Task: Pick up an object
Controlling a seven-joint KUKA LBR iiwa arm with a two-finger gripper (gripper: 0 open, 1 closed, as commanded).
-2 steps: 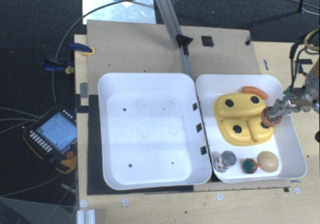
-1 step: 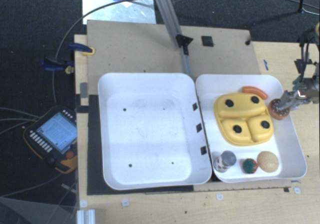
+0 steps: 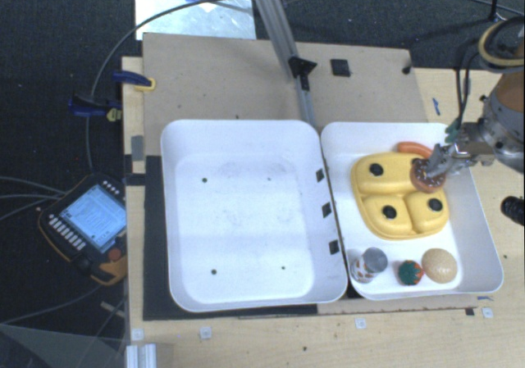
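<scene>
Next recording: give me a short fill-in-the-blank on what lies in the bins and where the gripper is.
1. The yellow toy lies in the ____ bin.
2. The gripper is over the yellow toy's ____ edge.
3. The beige ball sits to the ____ of the green ball.

Missing words: right; right; right
</scene>
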